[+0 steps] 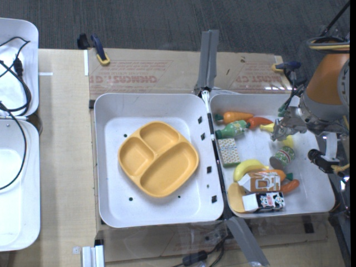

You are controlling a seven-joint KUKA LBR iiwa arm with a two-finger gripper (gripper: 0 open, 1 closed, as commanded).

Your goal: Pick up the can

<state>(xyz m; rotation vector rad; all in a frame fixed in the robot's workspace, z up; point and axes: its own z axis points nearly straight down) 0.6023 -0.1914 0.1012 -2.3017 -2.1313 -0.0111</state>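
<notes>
The gripper (280,133) is poised just above the tipped can (284,156) for descent; its finger spread cannot be determined.

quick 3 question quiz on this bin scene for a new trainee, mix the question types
1. True or false: the yellow plate lies in the left bin.
2. Which bin holds the can?
3. The gripper is: A) above the plate, B) just above the can, C) outside both bins.

Key: 1 true. 2 the right bin. 3 B.
</notes>
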